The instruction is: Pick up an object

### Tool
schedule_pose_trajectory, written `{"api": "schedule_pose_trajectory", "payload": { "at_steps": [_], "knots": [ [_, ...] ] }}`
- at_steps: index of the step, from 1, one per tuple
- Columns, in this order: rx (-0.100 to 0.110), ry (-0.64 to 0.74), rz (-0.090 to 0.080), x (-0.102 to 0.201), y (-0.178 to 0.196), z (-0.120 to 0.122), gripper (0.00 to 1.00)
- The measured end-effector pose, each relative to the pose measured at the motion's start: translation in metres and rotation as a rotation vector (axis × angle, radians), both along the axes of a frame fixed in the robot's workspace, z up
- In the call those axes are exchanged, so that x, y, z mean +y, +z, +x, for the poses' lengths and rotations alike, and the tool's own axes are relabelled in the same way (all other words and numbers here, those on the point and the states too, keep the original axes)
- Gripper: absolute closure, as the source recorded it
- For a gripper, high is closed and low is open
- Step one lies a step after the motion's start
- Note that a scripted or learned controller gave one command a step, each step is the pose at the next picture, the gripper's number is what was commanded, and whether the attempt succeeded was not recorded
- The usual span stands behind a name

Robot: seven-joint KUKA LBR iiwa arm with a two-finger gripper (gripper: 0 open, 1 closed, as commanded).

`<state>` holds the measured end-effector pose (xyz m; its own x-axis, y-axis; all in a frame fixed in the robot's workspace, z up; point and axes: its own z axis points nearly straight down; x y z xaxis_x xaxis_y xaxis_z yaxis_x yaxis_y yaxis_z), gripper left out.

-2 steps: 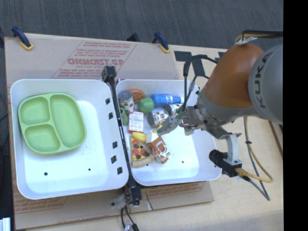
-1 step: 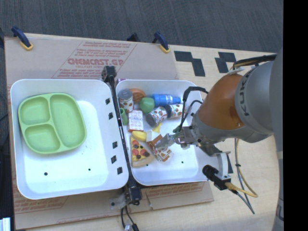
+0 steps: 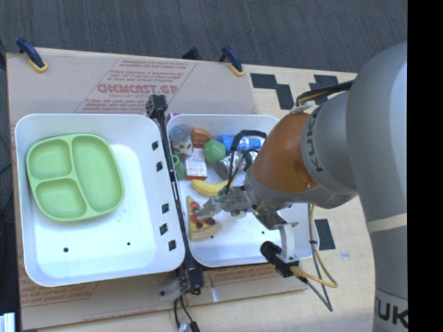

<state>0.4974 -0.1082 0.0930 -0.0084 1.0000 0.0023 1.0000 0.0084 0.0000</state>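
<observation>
The right bin [image 3: 235, 246] holds several small items: a yellow banana [image 3: 208, 187], a pizza slice toy [image 3: 201, 221], a green ball [image 3: 214, 149], a small can [image 3: 181, 142], a red and white packet [image 3: 196, 164], an orange-red piece [image 3: 201, 135] and a blue object [image 3: 252, 143]. My gripper [image 3: 232, 200] hangs low in the middle of this bin, just right of the banana and above the pizza slice. The orange wrist and grey arm cover most of it, so I cannot see whether anything is held.
A light green divided plate [image 3: 75, 176] lies in the left bin [image 3: 90, 254]. A black clamp bar [image 3: 169, 185] runs between the two bins. Blue clips [image 3: 232, 59] hold the cardboard at the bench's far edge. The arm covers the right bin's right side.
</observation>
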Motion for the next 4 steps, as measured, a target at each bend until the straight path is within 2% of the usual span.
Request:
{"api": "schedule_pose_trajectory", "payload": {
  "at_steps": [1, 2, 3, 4],
  "knots": [
    [-0.002, 0.006, 0.000, 0.000, 0.011, 0.001, 1.00],
    [-0.001, -0.002, -0.002, 0.043, 0.099, 0.059, 1.00],
    [0.001, -0.004, -0.002, 0.003, 0.117, -0.012, 1.00],
    [0.001, -0.005, -0.003, -0.082, 0.079, -0.003, 1.00]
  ]
}}
